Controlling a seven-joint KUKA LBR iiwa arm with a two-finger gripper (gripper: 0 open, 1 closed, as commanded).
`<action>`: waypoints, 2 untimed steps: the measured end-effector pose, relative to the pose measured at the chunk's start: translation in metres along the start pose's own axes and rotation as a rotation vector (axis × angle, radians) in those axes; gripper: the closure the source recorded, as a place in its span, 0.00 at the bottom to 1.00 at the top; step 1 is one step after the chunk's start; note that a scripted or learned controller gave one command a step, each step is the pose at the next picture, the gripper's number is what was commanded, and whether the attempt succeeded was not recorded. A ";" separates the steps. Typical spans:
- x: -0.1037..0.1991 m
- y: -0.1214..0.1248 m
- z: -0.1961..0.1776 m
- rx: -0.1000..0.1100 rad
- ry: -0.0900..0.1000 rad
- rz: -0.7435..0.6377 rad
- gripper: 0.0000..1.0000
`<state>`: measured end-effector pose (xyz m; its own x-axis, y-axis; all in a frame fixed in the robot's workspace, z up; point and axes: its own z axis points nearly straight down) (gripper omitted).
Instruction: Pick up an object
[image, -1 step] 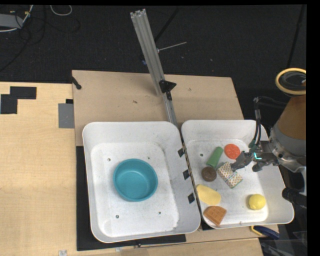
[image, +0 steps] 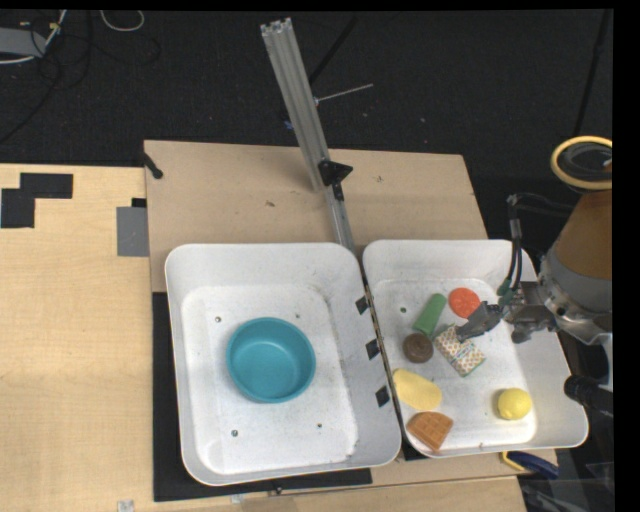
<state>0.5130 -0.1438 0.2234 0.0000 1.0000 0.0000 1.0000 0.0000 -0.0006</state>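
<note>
Tool (image: 482, 320) low in right bin (image: 480, 256), touching patterned block (image: 460, 350).

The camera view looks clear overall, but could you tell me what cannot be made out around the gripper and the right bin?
- Gripper: too small and dark in the camera view to tell open from shut.
- Patterned block: the gripper covers its upper edge, so contact is unclear.
- Orange-red object: partly hidden behind the gripper.
- Arm: cut off by the right edge.

A teal bowl (image: 271, 359) sits in the left bin (image: 200, 270); the gripper (image: 480, 320) hovers over the right bin's (image: 420, 255) patterned block (image: 460, 350)
</note>
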 end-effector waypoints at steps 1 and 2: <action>0.004 0.002 0.062 0.005 0.001 0.000 0.00; -0.004 0.003 0.109 0.004 0.001 0.000 0.00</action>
<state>0.5159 -0.1479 0.1147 0.0003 1.0000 0.0007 1.0000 -0.0003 -0.0043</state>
